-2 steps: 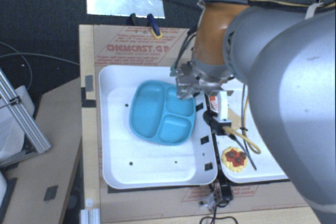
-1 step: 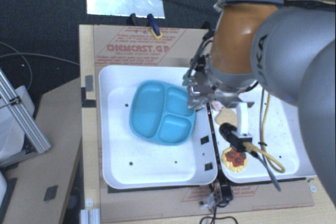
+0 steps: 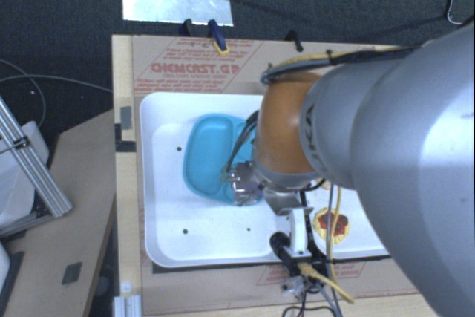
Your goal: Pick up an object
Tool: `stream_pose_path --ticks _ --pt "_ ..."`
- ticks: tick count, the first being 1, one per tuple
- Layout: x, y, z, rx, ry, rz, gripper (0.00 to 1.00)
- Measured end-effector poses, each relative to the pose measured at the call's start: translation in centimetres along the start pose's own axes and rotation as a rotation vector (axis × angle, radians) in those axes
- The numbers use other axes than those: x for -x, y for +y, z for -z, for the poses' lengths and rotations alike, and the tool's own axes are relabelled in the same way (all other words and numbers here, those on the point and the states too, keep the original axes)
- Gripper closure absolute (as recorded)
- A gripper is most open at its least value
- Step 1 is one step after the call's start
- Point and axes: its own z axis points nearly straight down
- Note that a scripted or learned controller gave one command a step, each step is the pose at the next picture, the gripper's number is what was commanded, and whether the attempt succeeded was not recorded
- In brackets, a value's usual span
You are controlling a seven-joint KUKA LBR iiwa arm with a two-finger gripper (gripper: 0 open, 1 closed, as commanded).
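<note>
Bench, left white bin [image 3: 167,234] | blue dish [image 3: 211,156] – partly behind arm [image 3: 386,137] | jaws hidden – grip state unclear

The arm [image 3: 386,115] covers most of the right bin [image 3: 367,252] and the right side of the blue dish [image 3: 208,156], and the picture's right edge cuts it off. Its tool [image 3: 249,185] is too hidden to read. A small red and yellow object [image 3: 332,225] peeks out, partly covered.
</note>
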Motion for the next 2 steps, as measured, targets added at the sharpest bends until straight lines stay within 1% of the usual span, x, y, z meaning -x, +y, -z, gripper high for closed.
stream_pose_path --ticks 1,2 --pt "5.5 6.8 24.4 0.018 -0.001 -0.004 1.00" --pt "0.0 2.9 19.9 0.010 0.000 -0.006 1.00"
